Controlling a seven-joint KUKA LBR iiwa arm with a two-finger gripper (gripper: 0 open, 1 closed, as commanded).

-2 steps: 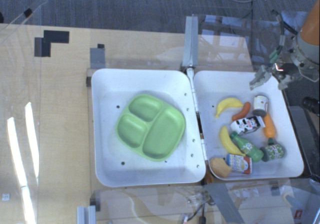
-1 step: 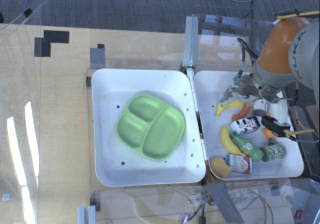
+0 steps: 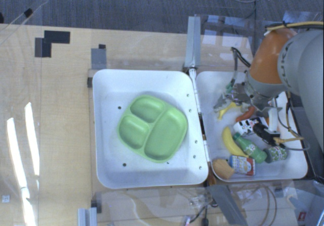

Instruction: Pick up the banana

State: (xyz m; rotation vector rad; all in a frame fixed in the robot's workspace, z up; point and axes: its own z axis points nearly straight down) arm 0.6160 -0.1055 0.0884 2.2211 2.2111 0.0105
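One gripper (image 3: 226, 99) is seen low over the upper part of the right bin (image 3: 210, 119), and whether anything is held cannot be told. Just below it a small yellow piece (image 3: 224, 111) is seen, and farther toward the front the banana (image 3: 230, 141) is laid on the bin floor, touching a green bottle (image 3: 249, 148). A green divided plate (image 3: 153, 128) is held by the left bin (image 3: 106, 134) on the counter (image 3: 45, 119).

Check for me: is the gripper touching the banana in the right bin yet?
Apart. In the camera view, the gripper sits near the bin's upper left, while the banana lies lower down with bare white bin floor between them.
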